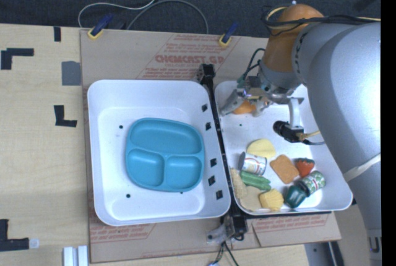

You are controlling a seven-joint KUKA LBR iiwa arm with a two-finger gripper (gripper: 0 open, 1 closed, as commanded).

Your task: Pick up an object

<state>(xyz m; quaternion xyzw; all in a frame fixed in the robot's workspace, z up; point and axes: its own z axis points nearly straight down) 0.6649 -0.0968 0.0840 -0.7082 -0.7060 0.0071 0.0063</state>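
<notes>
Toys lie heaped at 5 o'clock in the right bin point(334, 200): a can point(253, 164), a green pod point(255, 180), a cracker point(284, 167) and a strawberry point(304, 166). I think they bunch there because the bin slopes that way. My gripper point(246, 99) hangs low at 11 o'clock in that bin, just over an orange thing point(245, 108). I cannot tell if it grips it; the arm hides too much. The left bin point(105, 135) holds a blue tray point(164, 154).

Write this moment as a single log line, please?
arm: over right bin | claw: low at far end, by orange object | grasp: unclear | left bin: blue divided plate
</notes>
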